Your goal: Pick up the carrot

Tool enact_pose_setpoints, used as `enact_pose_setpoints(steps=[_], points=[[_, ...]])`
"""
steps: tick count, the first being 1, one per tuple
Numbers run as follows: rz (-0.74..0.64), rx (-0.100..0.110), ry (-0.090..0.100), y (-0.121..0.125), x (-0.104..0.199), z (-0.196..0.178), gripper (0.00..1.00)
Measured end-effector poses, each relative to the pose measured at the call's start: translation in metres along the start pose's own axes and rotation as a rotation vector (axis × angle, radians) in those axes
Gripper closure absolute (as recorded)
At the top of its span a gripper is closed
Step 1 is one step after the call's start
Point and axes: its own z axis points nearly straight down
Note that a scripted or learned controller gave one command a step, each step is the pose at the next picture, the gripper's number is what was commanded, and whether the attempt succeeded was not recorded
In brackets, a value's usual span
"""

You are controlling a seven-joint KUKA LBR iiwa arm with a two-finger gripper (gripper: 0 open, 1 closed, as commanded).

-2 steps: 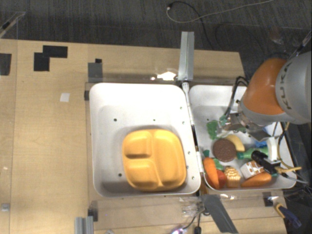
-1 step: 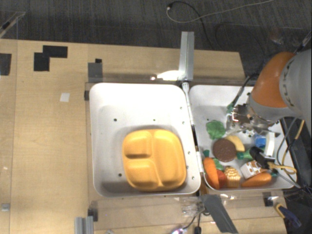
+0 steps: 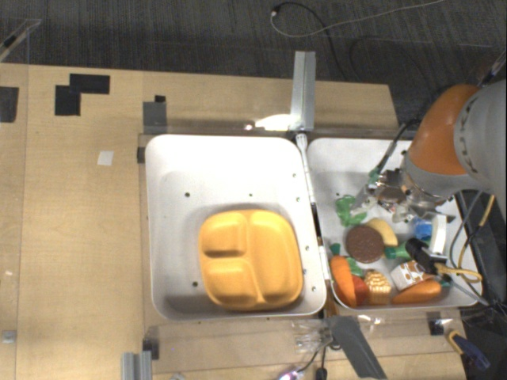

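Note:
The carrot [image 3: 343, 276], orange and tapered, lies against the left wall in the front left corner of the right bin [image 3: 348, 158]. My gripper [image 3: 387, 191] hangs over the middle of that bin, behind and to the right of the carrot and well apart from it. It is just above a green toy [image 3: 346, 209] and a brown round piece [image 3: 366, 243]. Nothing shows in its grasp.
Around the carrot lie a corn piece [image 3: 379, 282], a second long orange piece [image 3: 417, 292], a yellow piece [image 3: 383, 229], and a blue item [image 3: 423, 230]. The left bin [image 3: 174, 172] holds a yellow divided plate [image 3: 249, 256]. Cables run along the right bin's right side.

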Motion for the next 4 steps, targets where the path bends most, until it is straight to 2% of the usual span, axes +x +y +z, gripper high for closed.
enact_pose_setpoints(steps=[1,2,3,4], points=[[0.018,-0.013,0.001,-0.01,-0.03,0.024,0.0],[0.013,-0.022,0.004,-0.007,-0.027,0.011,1.0],[0.21,-0.013,0.001,-0.016,0.026,0.021,1.0],[0.426,-0.023,0.007,-0.047,0.011,0.021,1.0]])
